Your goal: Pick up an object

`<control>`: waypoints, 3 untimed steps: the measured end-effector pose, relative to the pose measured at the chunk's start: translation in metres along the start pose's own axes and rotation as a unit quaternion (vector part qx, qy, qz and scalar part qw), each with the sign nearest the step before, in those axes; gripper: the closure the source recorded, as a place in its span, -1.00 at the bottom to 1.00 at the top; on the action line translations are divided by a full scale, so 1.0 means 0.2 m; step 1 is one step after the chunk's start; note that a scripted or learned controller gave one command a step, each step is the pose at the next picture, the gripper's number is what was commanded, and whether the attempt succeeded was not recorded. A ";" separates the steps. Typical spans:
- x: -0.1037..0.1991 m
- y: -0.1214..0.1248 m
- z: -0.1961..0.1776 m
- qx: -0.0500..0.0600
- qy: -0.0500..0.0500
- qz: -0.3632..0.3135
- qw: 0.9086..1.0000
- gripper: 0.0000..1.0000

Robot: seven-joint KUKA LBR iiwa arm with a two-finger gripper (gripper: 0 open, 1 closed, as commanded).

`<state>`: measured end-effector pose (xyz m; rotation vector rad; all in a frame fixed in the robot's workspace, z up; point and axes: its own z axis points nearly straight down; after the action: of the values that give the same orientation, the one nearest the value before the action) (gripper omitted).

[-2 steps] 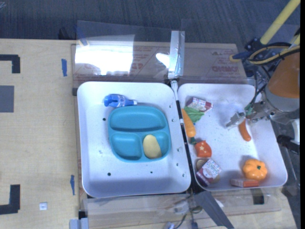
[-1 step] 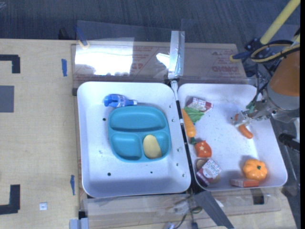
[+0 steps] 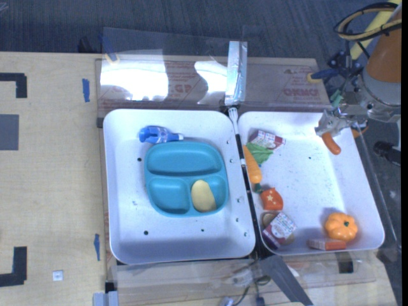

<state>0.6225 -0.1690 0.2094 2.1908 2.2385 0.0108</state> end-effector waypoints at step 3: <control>-0.21 -0.26 0.61 0.004 0.001 0.049 0.999 1.00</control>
<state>0.5723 -0.2122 0.0872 2.3043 2.1329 0.0045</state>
